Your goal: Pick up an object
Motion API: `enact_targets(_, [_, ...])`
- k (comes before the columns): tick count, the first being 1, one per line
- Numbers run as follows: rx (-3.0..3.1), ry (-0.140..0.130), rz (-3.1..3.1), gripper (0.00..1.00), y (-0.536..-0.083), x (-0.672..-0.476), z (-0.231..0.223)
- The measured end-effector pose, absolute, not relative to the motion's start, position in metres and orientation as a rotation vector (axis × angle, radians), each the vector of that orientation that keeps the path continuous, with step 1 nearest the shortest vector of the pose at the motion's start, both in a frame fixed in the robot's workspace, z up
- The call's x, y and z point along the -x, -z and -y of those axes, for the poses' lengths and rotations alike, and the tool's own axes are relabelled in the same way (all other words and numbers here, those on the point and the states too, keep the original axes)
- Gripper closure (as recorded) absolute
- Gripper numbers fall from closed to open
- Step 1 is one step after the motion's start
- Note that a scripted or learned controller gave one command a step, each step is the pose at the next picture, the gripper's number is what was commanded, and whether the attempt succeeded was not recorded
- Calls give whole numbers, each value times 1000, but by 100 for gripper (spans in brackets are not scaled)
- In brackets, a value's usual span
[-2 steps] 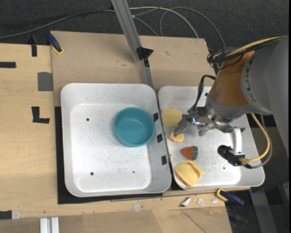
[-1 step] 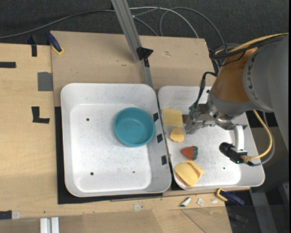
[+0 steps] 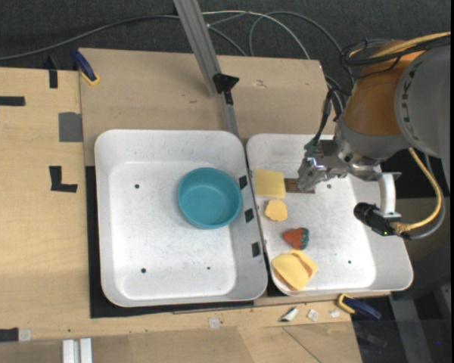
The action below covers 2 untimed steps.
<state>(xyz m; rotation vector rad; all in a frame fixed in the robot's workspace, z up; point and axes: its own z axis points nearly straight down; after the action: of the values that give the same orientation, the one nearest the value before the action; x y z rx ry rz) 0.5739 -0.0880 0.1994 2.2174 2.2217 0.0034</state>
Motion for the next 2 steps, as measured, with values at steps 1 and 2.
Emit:
enact_targets(1, [-2219,-1,-2223,100,-218,-574,88])
enact_targets(2, [-2214,-2,-2230,100,-229,-588,34])
